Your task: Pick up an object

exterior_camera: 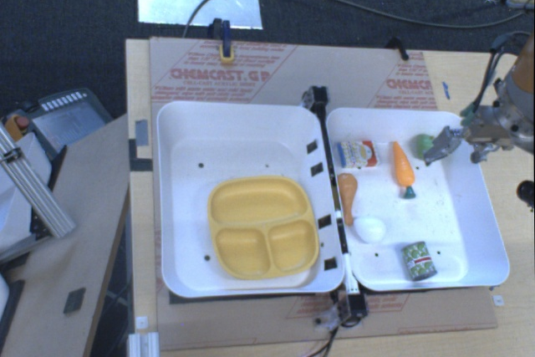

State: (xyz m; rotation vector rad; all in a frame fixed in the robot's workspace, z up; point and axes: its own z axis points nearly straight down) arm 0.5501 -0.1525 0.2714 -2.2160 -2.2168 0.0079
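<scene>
Yellow tray (263, 234) in L bin (180, 205) | carrot (403, 165), can (419, 261) in R bin (481, 230)

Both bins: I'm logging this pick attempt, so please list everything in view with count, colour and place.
bins: 2, white, side by side on the bench
divided tray: 1, yellow, in the left bin, toward its front
carrot: 1, orange with a green tip, right bin, near the middle
small packet: 1, white with red print, right bin, back left
drumstick-shaped toy: 1, orange-brown, right bin, against the left wall
egg-like ball: 1, white, right bin, just in front of the drumstick toy
can: 1, green with a pale label, right bin, front
green object: 1, right bin, back, beside the gripper; too hidden to identify
clamp: 1, yellow and black, bench's back edge
gripper: 1, grey, over the right bin's back right
</scene>
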